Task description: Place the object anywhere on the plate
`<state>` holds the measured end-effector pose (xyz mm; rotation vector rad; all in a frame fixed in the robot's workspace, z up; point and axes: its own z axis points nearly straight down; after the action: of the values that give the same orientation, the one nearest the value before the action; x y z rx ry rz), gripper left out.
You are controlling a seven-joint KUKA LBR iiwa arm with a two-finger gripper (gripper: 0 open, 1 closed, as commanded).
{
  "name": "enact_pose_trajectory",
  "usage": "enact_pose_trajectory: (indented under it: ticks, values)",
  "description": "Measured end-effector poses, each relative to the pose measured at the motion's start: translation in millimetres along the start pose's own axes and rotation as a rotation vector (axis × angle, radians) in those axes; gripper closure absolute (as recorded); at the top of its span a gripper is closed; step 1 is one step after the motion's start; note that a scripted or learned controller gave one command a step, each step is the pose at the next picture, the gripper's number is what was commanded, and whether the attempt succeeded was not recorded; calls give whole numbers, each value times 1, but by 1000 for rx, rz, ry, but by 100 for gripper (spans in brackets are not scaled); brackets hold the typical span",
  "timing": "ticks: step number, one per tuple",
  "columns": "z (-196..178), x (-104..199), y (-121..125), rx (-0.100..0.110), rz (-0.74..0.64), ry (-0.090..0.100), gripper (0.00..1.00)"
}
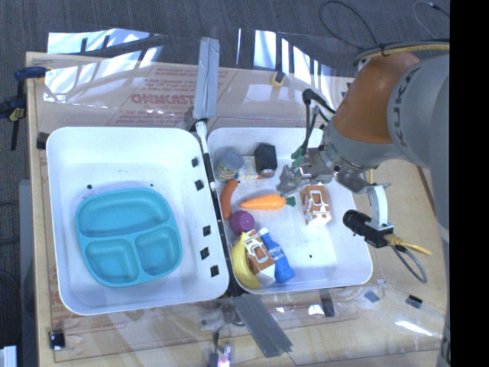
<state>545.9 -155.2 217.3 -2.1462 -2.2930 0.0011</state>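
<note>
Over the right bin [348,270], the gripper [294,176] is hanging just above the carrot [263,202]; whether it is gripping, I cannot tell.

bench [114,90] bears two white bins [69,159].

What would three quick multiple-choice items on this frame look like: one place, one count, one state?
1. Which bin holds the plate?
A. the left bin
B. the right bin
C. neither

2. How many compartments does the plate have?
A. two
B. three
C. five

3. What lies on the plate?
A. the carrot
B. the banana
C. nothing yet

Key: 1 A, the blue plate sits in the left bin. 2 B, one long section above two smaller ones. 3 C, the carrot and banana lie in the right bin, where the tool is.
</note>
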Motion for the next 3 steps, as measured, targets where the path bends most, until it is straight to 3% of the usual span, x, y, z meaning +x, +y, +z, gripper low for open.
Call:
enact_pose_trajectory:
  ticks: [1, 2, 3]
  values:
    - [41, 15, -53, 2, -152, 1, 100]
    - [22, 147, -47, 0, -127, -1, 100]
    - [22, 147, -47, 0, -126, -1, 0]
